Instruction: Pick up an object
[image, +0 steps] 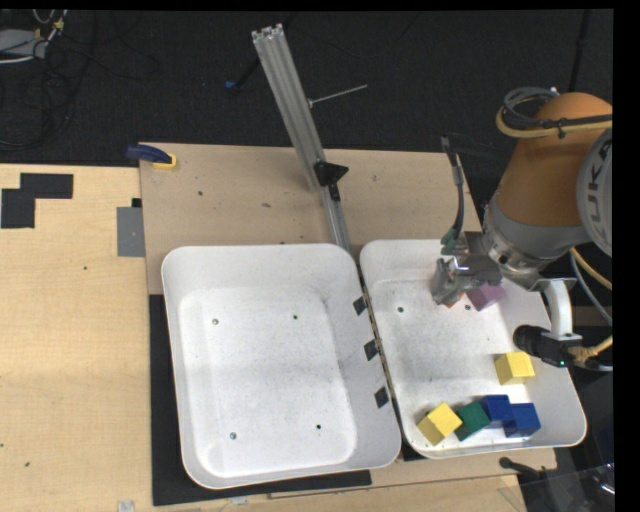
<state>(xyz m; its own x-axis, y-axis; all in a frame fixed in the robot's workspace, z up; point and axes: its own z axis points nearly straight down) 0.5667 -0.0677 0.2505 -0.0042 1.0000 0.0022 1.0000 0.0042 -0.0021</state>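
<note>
My gripper hangs over the back half of the right bin, under the grey wrist and orange band. A purple block lies just to its right, partly hidden by the wrist. Whether it sits between the fingers cannot be told. A yellow block rests near the bin's right side. Along the front edge lie another yellow block, a green block and a blue block, close together.
The left bin stands beside the right one, with black clips along the shared edge. A slanted aluminium rail rises behind the bins. A black cable connector sticks out by the right bin's edge.
</note>
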